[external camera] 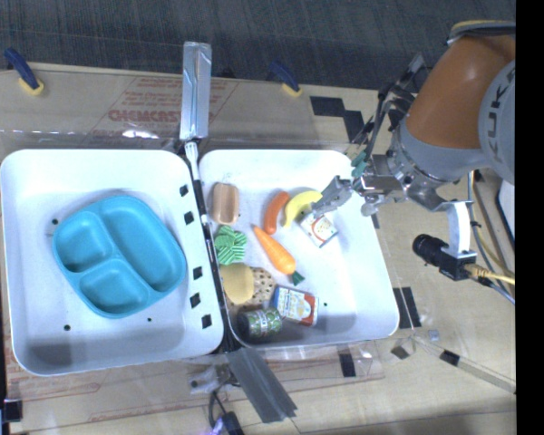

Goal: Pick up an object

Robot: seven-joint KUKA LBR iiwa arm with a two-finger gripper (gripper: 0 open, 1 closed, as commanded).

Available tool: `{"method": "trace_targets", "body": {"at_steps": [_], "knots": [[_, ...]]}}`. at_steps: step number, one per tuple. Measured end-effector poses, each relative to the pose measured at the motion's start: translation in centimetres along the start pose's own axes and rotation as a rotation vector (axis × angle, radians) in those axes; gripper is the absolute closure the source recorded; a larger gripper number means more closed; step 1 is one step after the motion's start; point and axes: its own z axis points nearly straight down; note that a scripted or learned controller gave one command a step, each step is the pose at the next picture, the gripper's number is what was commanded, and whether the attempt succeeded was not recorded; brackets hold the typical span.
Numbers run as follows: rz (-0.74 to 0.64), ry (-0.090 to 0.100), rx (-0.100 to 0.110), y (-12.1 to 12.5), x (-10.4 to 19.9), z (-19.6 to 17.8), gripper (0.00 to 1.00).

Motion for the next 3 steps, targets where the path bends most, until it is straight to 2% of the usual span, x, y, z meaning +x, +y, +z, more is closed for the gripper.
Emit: {"method": "trace_targets", "body": {"at_steps": [1,2,3], "knots": [[-0.122,0.003,0.010,0.2,1.2,16.9,0.00],[-0.125,-0.001,-0.001,0.6,1.0,15.4,1.00],[-0.063,0.000,0.000,-2.1,-2.4,18.1,1.00]]}}
